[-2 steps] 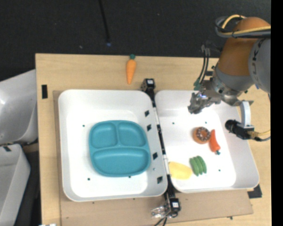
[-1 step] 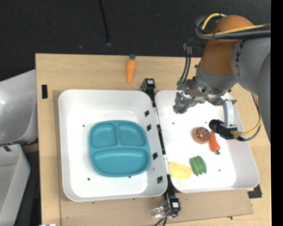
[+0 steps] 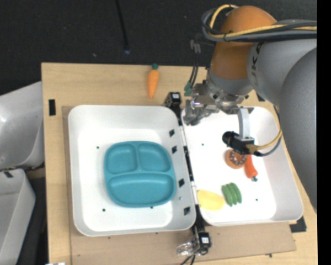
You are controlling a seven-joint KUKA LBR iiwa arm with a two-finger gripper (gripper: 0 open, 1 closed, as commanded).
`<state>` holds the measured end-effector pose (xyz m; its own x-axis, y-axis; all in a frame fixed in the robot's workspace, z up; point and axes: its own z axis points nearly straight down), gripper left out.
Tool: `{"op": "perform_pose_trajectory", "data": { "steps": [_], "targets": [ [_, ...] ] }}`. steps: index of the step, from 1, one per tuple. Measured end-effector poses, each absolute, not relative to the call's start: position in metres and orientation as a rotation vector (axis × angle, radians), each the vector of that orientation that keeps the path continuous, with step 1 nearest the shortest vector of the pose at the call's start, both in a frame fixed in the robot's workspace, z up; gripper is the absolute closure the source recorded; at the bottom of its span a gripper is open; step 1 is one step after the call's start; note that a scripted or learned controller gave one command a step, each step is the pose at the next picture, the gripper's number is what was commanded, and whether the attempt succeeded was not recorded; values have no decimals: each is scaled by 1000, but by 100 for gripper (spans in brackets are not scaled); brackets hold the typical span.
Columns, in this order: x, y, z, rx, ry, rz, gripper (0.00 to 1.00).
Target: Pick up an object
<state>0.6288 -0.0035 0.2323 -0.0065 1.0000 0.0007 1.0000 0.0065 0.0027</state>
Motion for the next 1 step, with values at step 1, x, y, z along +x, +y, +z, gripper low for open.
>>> {"op": "perform_pose_trajectory", "data": {
  "steps": [1],
  "targets": [
    [633,47,241,2214,2228,2,100]
  ]
}}
